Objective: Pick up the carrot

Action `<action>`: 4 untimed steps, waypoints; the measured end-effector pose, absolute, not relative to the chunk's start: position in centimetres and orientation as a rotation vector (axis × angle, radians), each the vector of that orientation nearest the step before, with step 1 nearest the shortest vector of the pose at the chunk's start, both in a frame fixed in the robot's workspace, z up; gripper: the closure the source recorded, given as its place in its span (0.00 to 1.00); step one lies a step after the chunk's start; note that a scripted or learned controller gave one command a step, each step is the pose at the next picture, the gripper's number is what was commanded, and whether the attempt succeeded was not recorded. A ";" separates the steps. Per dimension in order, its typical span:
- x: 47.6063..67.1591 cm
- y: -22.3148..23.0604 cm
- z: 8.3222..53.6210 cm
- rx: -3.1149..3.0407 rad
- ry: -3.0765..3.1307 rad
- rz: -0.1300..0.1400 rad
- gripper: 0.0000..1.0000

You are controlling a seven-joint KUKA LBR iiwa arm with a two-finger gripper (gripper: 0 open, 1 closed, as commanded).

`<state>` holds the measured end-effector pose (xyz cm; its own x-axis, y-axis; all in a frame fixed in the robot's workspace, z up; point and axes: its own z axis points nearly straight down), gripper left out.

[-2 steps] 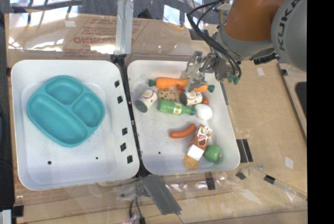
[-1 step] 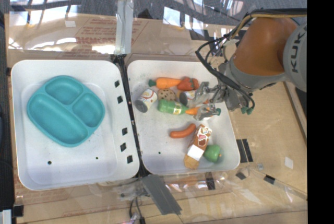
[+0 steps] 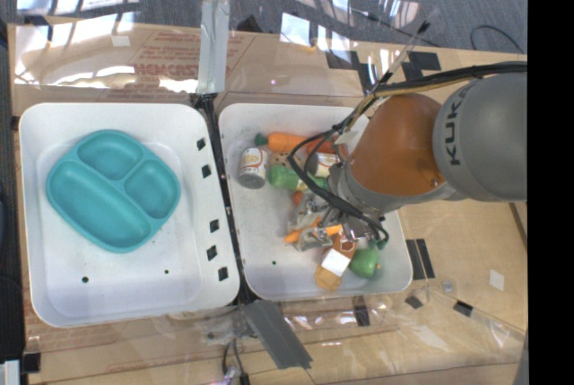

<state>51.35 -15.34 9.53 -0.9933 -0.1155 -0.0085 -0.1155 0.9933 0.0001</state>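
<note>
**Arm working low in the right bin, carrot not yet lifted**

The gripper (image 3: 316, 226) is reaching down into the clutter of the right bin (image 3: 260, 275), and its state is something I cannot tell — the wrist, with its orange band (image 3: 399, 150), is hanging over it and the metal parts below are blending into the toys. Small orange pieces are lying right at the gripper's tip, but whether any of them is being held is unclear.

Just beside the gripper, toward the near edge, a tan block with a white face (image 3: 332, 266) is resting next to a green round toy (image 3: 365, 262). Farther up, a second green piece (image 3: 282, 177) is sitting near a small can (image 3: 252, 166) lying on its side.

The carrot (image 3: 289, 142) is lying near the far wall of the right bin, beyond the can and partly tucked under the arm's black cables — apart from the gripper, by my reading. So the pickup is looking undone: the gripper is working below the carrot's spot, and approach, grasp and lift all remain.

In the left bin (image 3: 54, 284), a teal divided plate (image 3: 112, 188) is sitting alone.
</note>
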 end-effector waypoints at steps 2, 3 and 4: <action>54.6 -8.9 29.8 0.031 3.131 -0.003 1.00; 54.8 -14.9 26.7 -0.291 3.129 -0.001 1.00; 49.2 -12.6 14.4 -0.624 3.085 0.007 1.00</action>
<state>49.17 -12.57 14.45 -0.9215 -0.3884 0.0050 -0.3884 0.9215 0.0053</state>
